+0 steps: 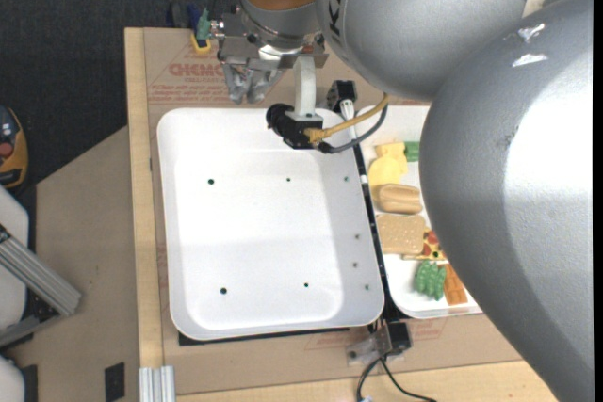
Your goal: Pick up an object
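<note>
My gripper hangs below the orange wrist band, over the far rim of the left white bin, near its back middle. The objects lie in the right bin: a yellow piece, a tan bread-like roll, a flat tan cracker, a green bumpy piece and an orange strip. The grey arm covers most of that bin. I see nothing hanging from the gripper, which stands well to the left of all these objects.
A black cable fitting with a yellow lead dangles from the wrist over the left bin's back right. Both bins rest on a brown cardboard sheet. A small clip sits at the front between the bins.
</note>
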Available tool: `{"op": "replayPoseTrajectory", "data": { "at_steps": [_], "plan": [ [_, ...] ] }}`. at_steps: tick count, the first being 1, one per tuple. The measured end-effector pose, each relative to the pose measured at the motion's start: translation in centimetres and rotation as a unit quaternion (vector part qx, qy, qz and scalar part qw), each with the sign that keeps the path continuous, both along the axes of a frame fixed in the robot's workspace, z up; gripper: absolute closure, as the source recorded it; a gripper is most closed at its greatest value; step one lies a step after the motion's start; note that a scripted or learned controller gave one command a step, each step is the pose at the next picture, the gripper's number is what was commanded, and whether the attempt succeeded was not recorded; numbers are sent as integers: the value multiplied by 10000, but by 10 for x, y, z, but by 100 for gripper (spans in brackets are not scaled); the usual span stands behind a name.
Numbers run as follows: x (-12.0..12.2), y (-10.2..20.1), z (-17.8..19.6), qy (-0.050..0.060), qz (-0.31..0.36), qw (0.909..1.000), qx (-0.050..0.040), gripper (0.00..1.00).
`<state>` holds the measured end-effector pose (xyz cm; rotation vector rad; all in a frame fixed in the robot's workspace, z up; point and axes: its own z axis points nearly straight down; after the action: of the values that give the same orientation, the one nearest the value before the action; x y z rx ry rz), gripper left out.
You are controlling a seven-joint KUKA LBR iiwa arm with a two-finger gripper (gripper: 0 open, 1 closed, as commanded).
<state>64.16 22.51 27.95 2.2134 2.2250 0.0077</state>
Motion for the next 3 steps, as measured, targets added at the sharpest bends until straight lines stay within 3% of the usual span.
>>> {"op": "replayPoseTrajectory", "data": {
  "at_steps": [3],
  "plan": [
    [1, 1, 31, -37, 13, 10000, 3, 100]
  ]
}}
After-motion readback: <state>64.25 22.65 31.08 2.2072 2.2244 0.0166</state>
